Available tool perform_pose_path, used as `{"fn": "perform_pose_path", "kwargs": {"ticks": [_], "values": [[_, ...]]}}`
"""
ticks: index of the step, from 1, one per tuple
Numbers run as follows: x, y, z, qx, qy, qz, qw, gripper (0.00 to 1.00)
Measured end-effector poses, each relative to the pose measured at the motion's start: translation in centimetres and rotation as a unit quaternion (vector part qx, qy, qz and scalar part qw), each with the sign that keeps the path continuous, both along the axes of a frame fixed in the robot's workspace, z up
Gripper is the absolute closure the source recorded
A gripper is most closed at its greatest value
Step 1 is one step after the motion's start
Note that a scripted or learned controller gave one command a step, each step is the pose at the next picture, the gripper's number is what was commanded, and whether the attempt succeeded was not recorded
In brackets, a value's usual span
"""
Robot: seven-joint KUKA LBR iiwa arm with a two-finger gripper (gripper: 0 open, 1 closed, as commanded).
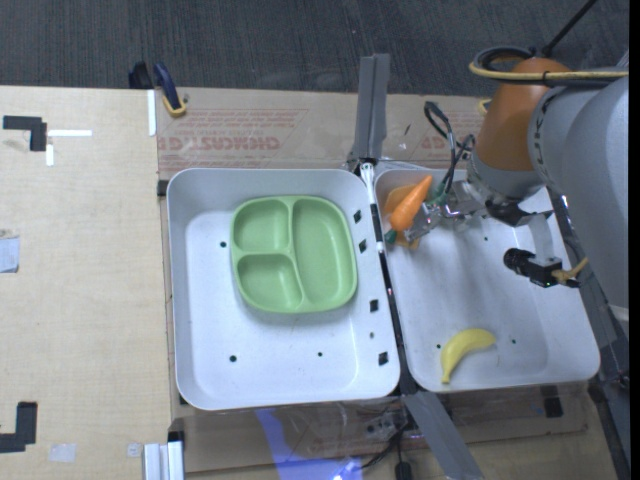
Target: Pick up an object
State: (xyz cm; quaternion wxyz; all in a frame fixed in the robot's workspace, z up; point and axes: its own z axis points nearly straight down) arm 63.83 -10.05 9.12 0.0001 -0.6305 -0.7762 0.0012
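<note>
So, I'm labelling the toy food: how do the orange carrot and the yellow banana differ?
The orange tapered carrot lies at the right bin's far left corner, by the gripper; the yellow curved banana lies alone near the front edge. The carrot is straight, the banana bent. Both are in the right white bin.

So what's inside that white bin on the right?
The right bin holds a banana near its front and a carrot at its back left corner, by the gripper. The arm covers the bin's back right part.

Green three-compartment plate flat in the left white bin, blue-handled clamp beyond on the bench.
</note>
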Motion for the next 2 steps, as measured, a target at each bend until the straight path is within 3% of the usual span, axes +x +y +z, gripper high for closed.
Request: {"fn": "perform_pose_path", "kwargs": {"ticks": [1,2], "values": [[-3.1,-0.3,0.1,-0.0002,0.0,-0.02,0.9998,0.0],[0.8,0.0,-0.2,0.0013,0.014,-0.035,0.9993,0.0]]}}
